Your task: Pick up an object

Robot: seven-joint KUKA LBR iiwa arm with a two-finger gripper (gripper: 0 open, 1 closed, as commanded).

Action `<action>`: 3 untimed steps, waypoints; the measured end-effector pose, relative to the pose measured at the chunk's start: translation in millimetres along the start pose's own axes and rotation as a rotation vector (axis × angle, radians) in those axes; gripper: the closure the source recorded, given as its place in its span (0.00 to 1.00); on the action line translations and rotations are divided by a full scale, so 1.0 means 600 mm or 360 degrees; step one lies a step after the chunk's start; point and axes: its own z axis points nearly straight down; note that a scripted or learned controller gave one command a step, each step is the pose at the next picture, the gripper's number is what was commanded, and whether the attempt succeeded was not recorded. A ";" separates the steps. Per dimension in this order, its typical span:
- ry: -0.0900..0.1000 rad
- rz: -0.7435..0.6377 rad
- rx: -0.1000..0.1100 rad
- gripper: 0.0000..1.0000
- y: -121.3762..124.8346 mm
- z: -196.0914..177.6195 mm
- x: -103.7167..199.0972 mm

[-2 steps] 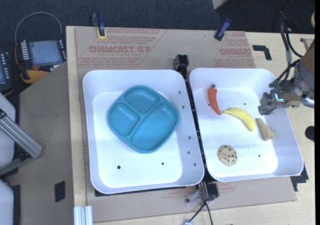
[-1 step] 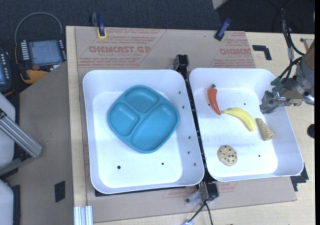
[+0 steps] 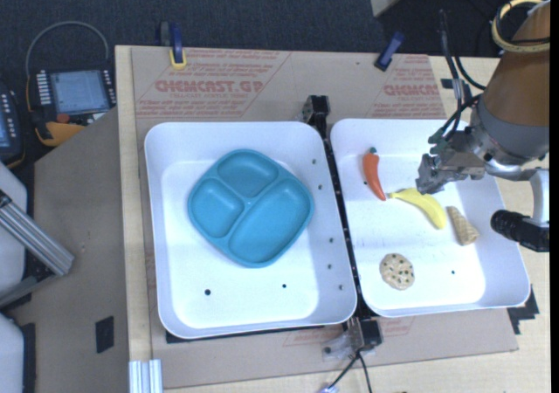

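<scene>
In the right bin (image 3: 489,288) lie an orange carrot (image 3: 374,175), a yellow banana (image 3: 420,207), a tan bread piece (image 3: 462,225) and a round chocolate-chip cookie (image 3: 397,271). My gripper (image 3: 431,178) hangs low over the bin, just above the banana's upper right end and to the right of the carrot. Nothing is visible between it and the bin floor apart from the banana's tip beside it.
The left bin (image 3: 175,295) holds a blue sectioned plate (image 3: 251,206). A black clamp (image 3: 316,109) sits at the bins' shared back edge. The grey arm (image 3: 515,112) comes in from the upper right, with a black part (image 3: 521,229) jutting over the right bin's right rim.
</scene>
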 end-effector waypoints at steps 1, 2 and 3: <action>-0.0003 0.0000 -0.0009 1.00 0.033 0.002 0.072; -0.0001 0.0000 -0.0003 1.00 0.058 0.031 0.161; -0.0001 -0.0001 -0.0007 1.00 0.064 0.031 0.253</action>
